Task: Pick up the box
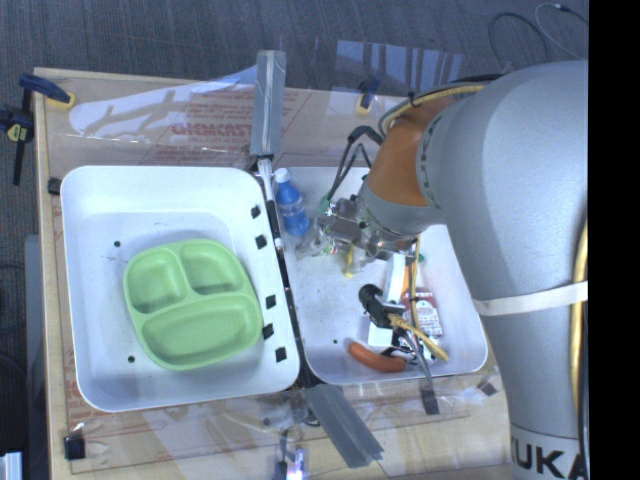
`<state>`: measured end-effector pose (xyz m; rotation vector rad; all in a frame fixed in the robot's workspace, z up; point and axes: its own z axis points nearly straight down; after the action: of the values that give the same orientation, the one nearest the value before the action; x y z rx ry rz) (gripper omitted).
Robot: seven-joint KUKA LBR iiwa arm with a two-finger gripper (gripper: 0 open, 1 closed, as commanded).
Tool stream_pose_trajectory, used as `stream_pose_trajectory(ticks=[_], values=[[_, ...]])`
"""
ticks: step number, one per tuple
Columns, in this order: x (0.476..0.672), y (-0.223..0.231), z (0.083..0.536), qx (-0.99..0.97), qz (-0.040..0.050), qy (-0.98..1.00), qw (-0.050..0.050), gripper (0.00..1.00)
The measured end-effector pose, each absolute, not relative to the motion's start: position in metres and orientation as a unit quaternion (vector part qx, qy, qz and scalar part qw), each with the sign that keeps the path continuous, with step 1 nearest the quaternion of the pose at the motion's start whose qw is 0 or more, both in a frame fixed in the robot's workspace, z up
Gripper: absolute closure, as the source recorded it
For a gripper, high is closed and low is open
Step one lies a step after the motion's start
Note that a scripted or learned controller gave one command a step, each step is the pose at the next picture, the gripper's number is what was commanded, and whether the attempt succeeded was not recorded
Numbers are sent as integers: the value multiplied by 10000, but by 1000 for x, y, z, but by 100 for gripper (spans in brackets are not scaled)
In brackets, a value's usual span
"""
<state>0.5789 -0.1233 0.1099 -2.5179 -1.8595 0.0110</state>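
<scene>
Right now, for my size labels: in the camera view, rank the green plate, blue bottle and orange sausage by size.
1. green plate
2. blue bottle
3. orange sausage, near the bottle's length but thinner

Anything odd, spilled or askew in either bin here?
Nothing spilled or broken. The blue bottle looks tipped over by the divider in the right bin, and the box sits in a jumbled pile near that bin's right wall.

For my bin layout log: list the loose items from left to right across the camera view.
Green divided plate → blue bottle → orange sausage-shaped item → box.
</scene>
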Motion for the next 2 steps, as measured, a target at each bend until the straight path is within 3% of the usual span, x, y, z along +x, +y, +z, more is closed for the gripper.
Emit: stream_pose_trajectory(ticks=[1, 2], values=[[579, -123, 119, -8025, 43, -5966, 68, 100], [579, -122, 129, -8004, 53, -5994, 78, 100]])
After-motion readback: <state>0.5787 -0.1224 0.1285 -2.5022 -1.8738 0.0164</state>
